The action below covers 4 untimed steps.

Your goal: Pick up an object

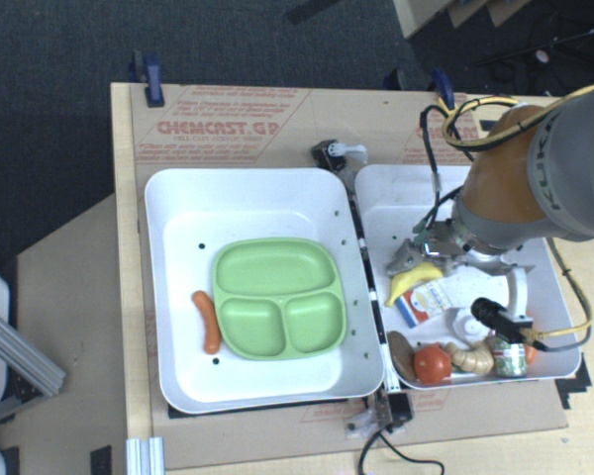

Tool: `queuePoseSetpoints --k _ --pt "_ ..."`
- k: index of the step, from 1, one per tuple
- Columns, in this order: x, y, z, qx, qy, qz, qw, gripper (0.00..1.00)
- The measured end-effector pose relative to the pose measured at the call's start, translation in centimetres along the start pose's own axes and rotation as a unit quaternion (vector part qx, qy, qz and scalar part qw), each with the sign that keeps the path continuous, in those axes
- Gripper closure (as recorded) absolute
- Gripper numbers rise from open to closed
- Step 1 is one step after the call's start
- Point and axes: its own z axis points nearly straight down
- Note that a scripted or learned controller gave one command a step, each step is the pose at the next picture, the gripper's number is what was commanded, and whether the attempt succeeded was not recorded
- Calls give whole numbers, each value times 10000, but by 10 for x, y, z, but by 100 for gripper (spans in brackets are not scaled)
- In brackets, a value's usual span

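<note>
- The two-finger gripper point(423, 255) is reaching down into the right white bin point(396, 191); how far its fingers are parted I cannot tell, nor whether they are holding anything.
- A curved yellow plastic banana point(413, 280) is lying just below the fingertips, touching a red-and-blue card packet point(423, 305).
- It is probably light, stiff and slick (toy plastic); gripping across its narrow middle looks safest.

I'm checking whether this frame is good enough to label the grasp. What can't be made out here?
- Pincer: the grey-and-orange arm covers it from above, so its state is unclear.
- Yellow banana-shaped toy: its upper end sits under the pincer; contact cannot be judged.
- Pile in the right white bin beside the red tomato-like ball: overlapping, too small to identify.
- Bin's far right side: hidden by the arm.
</note>
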Motion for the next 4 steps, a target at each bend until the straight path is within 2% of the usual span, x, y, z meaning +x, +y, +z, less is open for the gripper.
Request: queuePoseSetpoints --k 2,3,4 --pt "3 -44 0 -53 -9 -10 10000 0" --pt "3 -42 -10 -73 -13 -8 10000 100" --pt "60 -6 -106 -110 -6 -54 9999 100"
